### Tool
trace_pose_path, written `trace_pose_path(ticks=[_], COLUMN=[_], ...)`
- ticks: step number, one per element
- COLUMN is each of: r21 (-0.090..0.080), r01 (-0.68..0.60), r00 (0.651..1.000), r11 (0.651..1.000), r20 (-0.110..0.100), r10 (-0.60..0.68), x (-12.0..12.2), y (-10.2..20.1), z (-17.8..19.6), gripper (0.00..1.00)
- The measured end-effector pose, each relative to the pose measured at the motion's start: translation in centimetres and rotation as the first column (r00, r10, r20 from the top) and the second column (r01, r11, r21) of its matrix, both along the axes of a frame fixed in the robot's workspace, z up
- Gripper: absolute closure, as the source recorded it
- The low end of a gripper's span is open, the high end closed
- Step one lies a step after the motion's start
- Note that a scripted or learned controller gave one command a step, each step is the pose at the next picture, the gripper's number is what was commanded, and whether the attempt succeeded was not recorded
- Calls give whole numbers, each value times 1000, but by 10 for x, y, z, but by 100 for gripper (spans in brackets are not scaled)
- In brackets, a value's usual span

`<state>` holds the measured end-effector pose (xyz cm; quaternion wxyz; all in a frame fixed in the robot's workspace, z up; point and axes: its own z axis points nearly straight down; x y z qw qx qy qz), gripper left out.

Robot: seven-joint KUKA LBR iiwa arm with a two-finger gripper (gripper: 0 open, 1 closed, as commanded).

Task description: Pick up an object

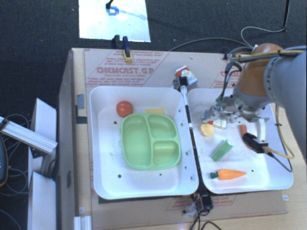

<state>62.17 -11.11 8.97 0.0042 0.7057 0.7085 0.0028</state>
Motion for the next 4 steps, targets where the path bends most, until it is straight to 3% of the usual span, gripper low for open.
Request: trace_pose_path(ticks=[1, 2, 3, 4], r21=[-1, -1, 1, 0], r01=[1, 0, -1, -4], r00=[1000, 1000, 1000, 1000], r11=[1000, 1000, 1000, 1000], r20=[6, 6, 2, 9], r10=[-1, 0, 1, 4], x=[2, 1, 50, 52], y=[-1, -1, 13, 13], z=[12, 12, 1, 13], gripper=[100, 0, 0, 100])
